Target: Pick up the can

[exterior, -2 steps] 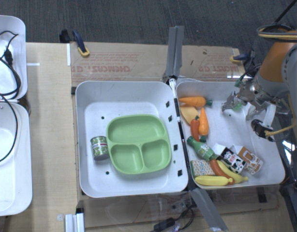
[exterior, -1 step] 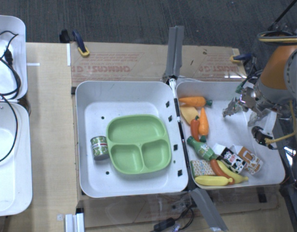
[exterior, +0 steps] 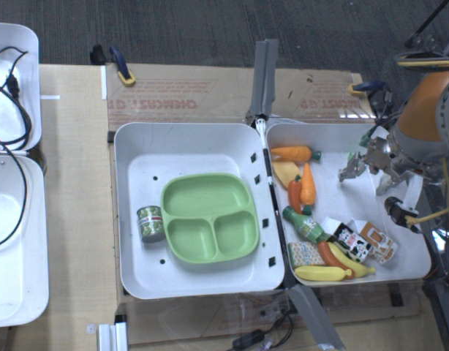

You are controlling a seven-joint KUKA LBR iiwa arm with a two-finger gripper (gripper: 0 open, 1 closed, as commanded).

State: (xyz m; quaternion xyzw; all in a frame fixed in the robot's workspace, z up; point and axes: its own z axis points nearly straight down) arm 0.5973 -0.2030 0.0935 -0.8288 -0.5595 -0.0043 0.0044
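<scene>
One small can [exterior: 149, 223] is seen in the left bin [exterior: 129, 159], standing near that bin's left wall and just beside the left edge of the green divided plate [exterior: 208, 216]; whether can and plate touch cannot be settled from above. The can appears upright, with a greenish label around its side and a pale metal top.

It is judged to be rigid and fairly light, with a smooth curved wall that could slip if pinched off-centre. A hold across the cylinder's middle, from above, would be best advised, the fingers being set along the line that avoids the plate rim on one side and the bin wall on the other; little room is offered there.

The gripper [exterior: 356, 168] is seen well apart from the can, over the right bin [exterior: 334, 134], above the bare floor beside two carrots [exterior: 307, 185] and other toy food. Its fingers look spread somewhat, and nothing is held between them. The whole left bin must be crossed before any grasp is attempted.
</scene>
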